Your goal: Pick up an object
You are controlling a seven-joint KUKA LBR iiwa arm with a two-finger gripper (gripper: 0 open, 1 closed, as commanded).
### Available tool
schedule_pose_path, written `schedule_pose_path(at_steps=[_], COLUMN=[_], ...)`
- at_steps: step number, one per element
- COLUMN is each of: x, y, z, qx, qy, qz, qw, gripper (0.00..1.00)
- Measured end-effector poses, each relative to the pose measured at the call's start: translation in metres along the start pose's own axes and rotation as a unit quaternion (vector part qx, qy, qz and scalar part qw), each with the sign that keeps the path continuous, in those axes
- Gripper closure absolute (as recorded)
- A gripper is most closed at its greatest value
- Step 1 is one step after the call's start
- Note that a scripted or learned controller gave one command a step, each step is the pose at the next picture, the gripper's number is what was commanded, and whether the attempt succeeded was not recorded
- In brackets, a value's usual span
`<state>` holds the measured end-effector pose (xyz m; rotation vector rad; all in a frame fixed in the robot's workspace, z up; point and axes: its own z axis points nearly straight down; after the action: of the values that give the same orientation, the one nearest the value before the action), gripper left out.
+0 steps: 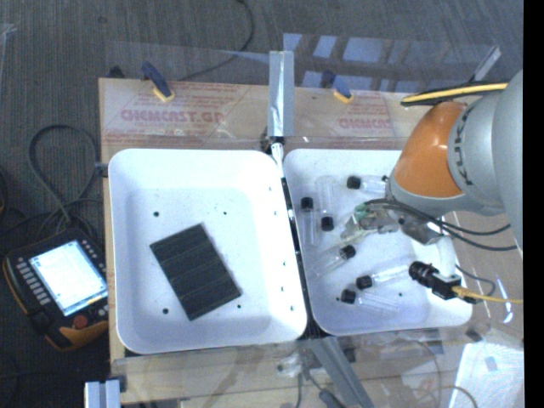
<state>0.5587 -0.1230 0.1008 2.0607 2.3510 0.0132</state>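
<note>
The gripper (pixel 367 218) was lowered among clear, black-capped vials (pixel 374 279) scattered in the right bin (pixel 387 317), presumably to reach one. Whether it was clenched or released could not be told. A dark ridged pad (pixel 195 270) lay in the left bin (pixel 127 177).

- A wooden bench (pixel 127 117) with red lettering on its top carries everything.
- Two white bins sit on it, touching: the left bin (pixel 127 228) and the right bin (pixel 297 164).
- Two blue-handled clamps (pixel 155 76) grip its far edge.
</note>
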Motion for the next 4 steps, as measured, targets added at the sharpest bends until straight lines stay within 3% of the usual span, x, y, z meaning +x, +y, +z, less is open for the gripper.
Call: schedule_pose_path(at_steps=[1,2,3,4], x=[0.015,0.014,-0.010,-0.034], y=[0.040,0.040,0.111,0.043], z=[-0.111,-0.111,-0.107,-0.075], qx=[0.008,0.009,0.009,0.009], qy=[0.001,0.001,0.001,0.002], qz=[0.024,0.024,0.006,-0.014], qw=[0.9997,0.9997,0.9999,0.9999], gripper=[1.00,0.00,0.00,0.00])
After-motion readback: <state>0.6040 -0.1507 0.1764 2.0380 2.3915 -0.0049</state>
